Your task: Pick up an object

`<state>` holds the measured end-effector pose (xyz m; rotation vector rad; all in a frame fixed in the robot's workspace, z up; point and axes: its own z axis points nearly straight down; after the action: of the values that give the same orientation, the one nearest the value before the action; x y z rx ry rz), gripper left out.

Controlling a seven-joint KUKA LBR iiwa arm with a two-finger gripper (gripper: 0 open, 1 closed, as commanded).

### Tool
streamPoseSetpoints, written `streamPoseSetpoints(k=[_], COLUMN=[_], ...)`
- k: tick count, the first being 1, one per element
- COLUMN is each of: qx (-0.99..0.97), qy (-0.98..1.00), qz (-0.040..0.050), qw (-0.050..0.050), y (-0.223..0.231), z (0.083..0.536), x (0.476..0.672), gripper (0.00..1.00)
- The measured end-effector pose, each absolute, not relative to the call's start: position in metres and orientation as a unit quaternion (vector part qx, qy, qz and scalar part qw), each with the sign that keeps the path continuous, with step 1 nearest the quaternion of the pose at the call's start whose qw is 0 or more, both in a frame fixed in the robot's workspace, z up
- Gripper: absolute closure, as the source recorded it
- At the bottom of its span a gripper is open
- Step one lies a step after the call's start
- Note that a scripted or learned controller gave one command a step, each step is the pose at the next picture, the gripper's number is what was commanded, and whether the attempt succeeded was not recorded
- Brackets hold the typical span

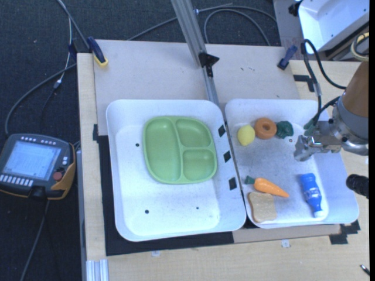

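We see toy foods lying in the right bin (pixel 351 212). The landmark we use is the toy carrot (pixel 270 187), which lies low in this bin, its green end pointing toward the left bin. Just below the carrot sits a slice of toy bread (pixel 262 207), almost touching it. To the right of the carrot lies a blue tube (pixel 310 193) with a white cap end near the bin's lower rim. Up above the carrot is a yellow lemon (pixel 246 135), and right beside the lemon is a brown donut (pixel 265 128); these two look like they touch. Next to the donut, farther right, is a small dark green toy (pixel 285 129); we cannot tell what food it is.

The gripper (pixel 301 148) hangs up and to the right of the carrot, over bare bin floor between the green toy and the blue tube. It is silver metal, and the grey arm (pixel 351 119) comes in from the right. We cannot tell if it is spread or pressed together, because its tip is too small and blurry. We see no toy held in it, and it seems apart from all of the toys.

Far left of the carrot, the left bin (pixel 126 215) holds a green plate (pixel 179 149) with three sections. Well past that bin, off the bench, a handheld screen box (pixel 35 165) rests on the dark floor.
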<state>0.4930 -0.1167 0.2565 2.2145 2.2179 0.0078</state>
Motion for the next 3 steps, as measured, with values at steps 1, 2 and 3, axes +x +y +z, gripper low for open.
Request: streamPoseSetpoints(k=[1, 2, 3], qx=[0.707, 0.705, 0.705], qy=[0.708, 0.709, 0.709], qz=[0.0015, 0.0007, 0.0009], qw=[0.002, 0.001, 0.001], y=[-0.117, -0.073, -0.028], z=[0.291, 0.287, 0.282], x=[0.494, 0.514, 0.538], gripper=[1.0, 1.0, 1.0])
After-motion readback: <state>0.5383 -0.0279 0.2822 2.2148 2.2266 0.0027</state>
